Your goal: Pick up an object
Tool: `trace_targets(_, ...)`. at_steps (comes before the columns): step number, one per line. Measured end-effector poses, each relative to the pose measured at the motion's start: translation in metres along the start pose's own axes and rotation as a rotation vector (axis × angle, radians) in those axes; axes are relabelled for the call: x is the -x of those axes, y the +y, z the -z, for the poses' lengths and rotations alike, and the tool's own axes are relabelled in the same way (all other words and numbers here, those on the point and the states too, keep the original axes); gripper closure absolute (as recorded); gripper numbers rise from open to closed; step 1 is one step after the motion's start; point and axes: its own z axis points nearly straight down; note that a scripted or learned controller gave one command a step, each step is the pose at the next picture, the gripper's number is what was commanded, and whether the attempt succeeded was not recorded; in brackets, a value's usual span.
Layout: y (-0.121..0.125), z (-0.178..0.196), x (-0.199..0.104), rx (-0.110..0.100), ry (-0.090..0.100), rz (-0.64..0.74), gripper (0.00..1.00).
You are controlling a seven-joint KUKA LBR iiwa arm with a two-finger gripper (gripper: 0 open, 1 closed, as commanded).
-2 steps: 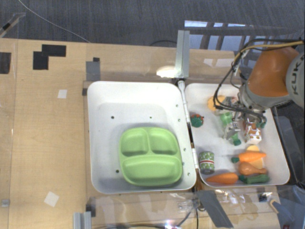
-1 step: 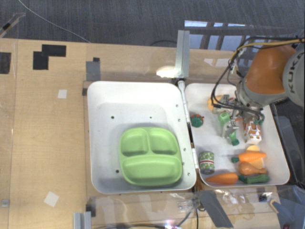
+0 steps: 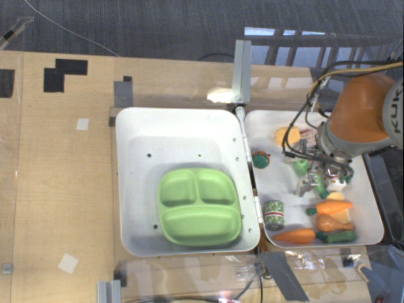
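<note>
My gripper (image 3: 314,183) hangs low over the middle of the right bin (image 3: 379,216), under the orange-banded wrist (image 3: 358,109). Small green pieces (image 3: 302,166) lie right beside its fingers; I cannot tell whether anything sits between them. Around it lie a red-and-green toy (image 3: 260,160), a small can (image 3: 274,213), a yellow item (image 3: 283,134), an orange carrot-like piece (image 3: 294,236), and a cluster of orange, yellow and green toy foods (image 3: 334,218).
The left bin (image 3: 132,137) holds a green divided plate (image 3: 199,206). A metal post (image 3: 242,71) stands behind the divider between the bins. Cables loop off the wrist over the right bin's back edge.
</note>
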Motion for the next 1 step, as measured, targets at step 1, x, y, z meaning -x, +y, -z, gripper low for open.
trace_targets(1, 0.0012, 0.0114, 0.0053, -0.002, -0.015, 0.004, 1.0)
